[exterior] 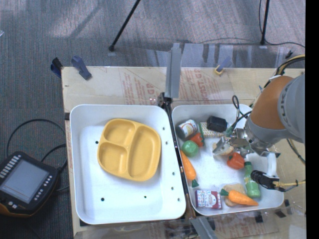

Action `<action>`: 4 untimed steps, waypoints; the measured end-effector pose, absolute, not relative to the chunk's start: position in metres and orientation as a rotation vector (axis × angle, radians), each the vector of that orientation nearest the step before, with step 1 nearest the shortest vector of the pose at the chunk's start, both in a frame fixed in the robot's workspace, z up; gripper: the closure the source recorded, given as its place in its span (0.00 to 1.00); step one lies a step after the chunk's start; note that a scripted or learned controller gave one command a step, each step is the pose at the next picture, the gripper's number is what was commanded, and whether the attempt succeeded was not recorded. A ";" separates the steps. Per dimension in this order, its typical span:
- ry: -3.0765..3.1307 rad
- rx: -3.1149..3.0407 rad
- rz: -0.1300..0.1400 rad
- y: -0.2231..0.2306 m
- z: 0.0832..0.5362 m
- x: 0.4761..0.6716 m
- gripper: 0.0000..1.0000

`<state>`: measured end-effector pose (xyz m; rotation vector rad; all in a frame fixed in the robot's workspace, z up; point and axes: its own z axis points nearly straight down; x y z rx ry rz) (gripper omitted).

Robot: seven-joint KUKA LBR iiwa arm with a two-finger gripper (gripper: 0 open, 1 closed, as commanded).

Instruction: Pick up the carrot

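Two bins: pretty much the whole scene, shallow white ones side by side on the bench [114,83], left bin [84,193] and right bin [219,215].
Arm: the grey arm [294,111] with its orange band comes in from the right and hangs over the right bin's far-right part.
Yellow plate: a three-compartment yellow plate [130,149] sits in the left bin, toward the back, nothing in it.
Pendant: a grey teach pendant [25,180] with a screen lies on the floor, left of the bench.
Carrot: the carrot [188,167] lies along the left wall of the right bin, orange body with the green stub pointing toward the near edge. Well apart from the gripper.
Second carrot: another one [241,198] lies near the front right corner, just beside a red-and-white packet [208,199].
Green bottle: a green bottle [251,182] stands up by the right wall.
Gripper: the gripper [225,147] sits low over the middle of the right bin, next to a red tomato-ish thing [236,161]. Honestly can't tell whether the fingers are apart or together, too much clutter there.
Small stuff: a can [187,128], a green ball [190,148] and a black block [217,124] crowd the back of that bin.
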<state>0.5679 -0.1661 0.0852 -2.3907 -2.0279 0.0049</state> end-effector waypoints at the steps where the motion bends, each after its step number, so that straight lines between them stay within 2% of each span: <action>1: -2.087 -2.337 0.006 -0.129 0.107 0.494 0.00; 2: -1.675 -2.650 0.010 -0.146 0.085 0.559 0.00; 3: -1.673 -2.643 0.019 -0.146 0.092 0.557 1.00; 4: -1.423 -2.792 0.010 -0.139 0.085 0.506 1.00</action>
